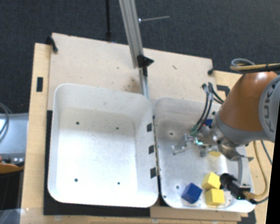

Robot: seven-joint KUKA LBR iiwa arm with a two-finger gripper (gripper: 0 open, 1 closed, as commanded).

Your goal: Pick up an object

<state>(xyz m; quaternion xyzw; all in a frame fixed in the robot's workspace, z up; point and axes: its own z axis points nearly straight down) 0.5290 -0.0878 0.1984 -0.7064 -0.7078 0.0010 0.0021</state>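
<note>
The arm (246,109) is reaching in from the right and hanging over the right bin (177,116), its grey and orange bulk covering much of that bin's far right part. The hand (189,143) is sitting low over the middle of the right bin, its thin metal fingers pointing left toward the divider between the bins; whether they are apart or together is too small and blurred to tell, and nothing is showing between them.

The objects are lying in the near right corner of the right bin. A blue block (191,192) is resting close to the near rim, well apart from the hand. Just to its right, two yellow blocks are sitting near each other: one (211,181) a little farther back, the other (215,197) by the near rim. A dark part of the arm's cabling is crossing just beside them on the right. A small patch of blue and a sliver of yellow are peeking out under the wrist, too hidden to identify.

The left bin (102,147) is offering wide open floor, its walls unobstructed. A slanted metal rail (132,27) is running down to the worktop (100,63) behind the bins' junction.
</note>
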